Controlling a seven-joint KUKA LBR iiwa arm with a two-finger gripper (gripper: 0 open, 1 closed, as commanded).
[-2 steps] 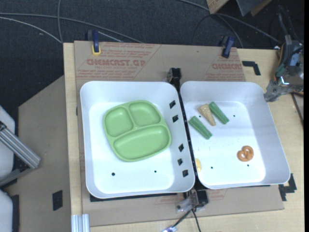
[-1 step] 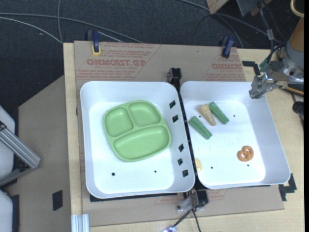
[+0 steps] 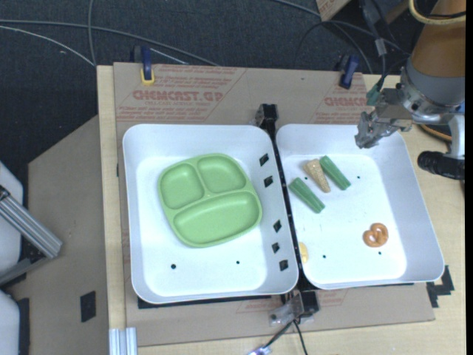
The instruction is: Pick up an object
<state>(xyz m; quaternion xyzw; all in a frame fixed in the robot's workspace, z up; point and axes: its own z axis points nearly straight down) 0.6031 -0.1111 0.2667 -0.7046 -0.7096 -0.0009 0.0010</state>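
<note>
Camera view, board (image 3: 177, 87) printed "CHEMCAST GP"

One fixed camera is looking down on me at a slant, taking in both bins (image 3: 140, 198), my arm (image 3: 436, 43) entering from its right.

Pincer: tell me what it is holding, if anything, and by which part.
Nothing is held. The pincer hangs over the far right corner of the right bin, apart from the two green sticks, the cone and the pretzel.
</note>
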